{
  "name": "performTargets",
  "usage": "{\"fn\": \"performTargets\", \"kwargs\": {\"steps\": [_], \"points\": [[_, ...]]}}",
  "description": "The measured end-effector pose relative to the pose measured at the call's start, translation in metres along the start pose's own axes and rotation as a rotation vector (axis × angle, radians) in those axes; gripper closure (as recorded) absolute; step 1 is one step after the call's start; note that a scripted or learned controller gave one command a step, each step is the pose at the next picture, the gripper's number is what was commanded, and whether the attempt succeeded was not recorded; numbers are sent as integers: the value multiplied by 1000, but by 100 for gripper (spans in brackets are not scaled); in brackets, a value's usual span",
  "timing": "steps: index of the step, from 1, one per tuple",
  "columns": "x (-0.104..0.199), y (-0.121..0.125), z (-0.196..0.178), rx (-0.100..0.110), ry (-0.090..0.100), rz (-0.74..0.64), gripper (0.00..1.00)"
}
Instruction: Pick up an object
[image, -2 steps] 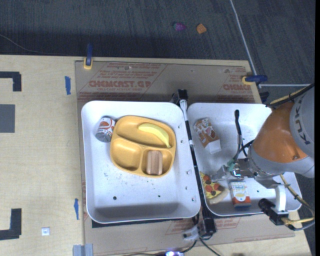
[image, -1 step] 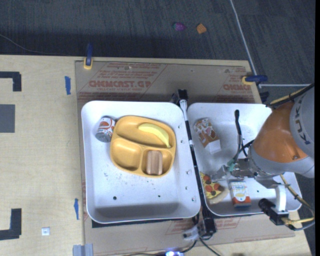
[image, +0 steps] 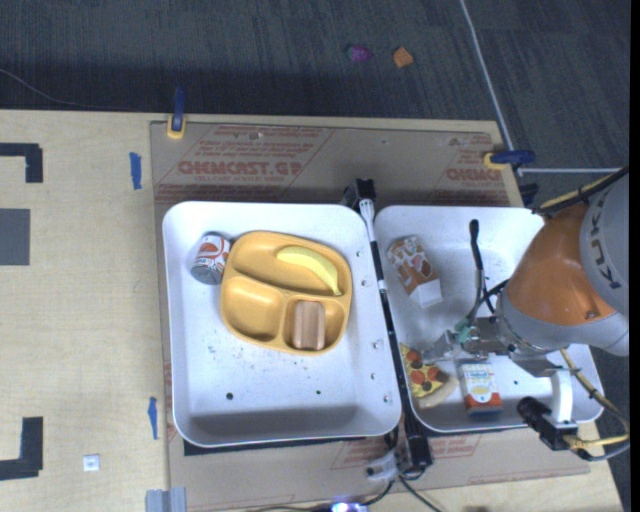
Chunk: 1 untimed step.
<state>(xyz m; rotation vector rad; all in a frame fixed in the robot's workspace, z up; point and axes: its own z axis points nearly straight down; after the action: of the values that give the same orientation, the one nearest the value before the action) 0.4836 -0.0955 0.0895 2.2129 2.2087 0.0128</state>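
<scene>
In the right bin (image: 500, 222), my gripper (image: 463, 336) is down near the floor, under the orange wrist band (image: 560, 275). It sits just above a small white and orange carton (image: 481, 387) and to the upper right of a pizza slice (image: 424, 377). A white snack packet with a red print (image: 414, 266) lies farther back in the same bin, apart from the gripper. The arm's body hides the bin's right side. Nothing is visibly held.
The left bin (image: 190, 330) holds a yellow divided plate (image: 250, 300) with a banana (image: 308, 267) and a brown sausage piece (image: 307, 325) in its compartments. A crushed can (image: 209, 257) lies by the plate's left edge. A black cable (image: 476, 262) runs over the right bin.
</scene>
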Motion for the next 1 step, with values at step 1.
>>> {"fn": "performTargets", "kwargs": {"steps": [1], "points": [[1,0,0,0,-2,1,0]]}}
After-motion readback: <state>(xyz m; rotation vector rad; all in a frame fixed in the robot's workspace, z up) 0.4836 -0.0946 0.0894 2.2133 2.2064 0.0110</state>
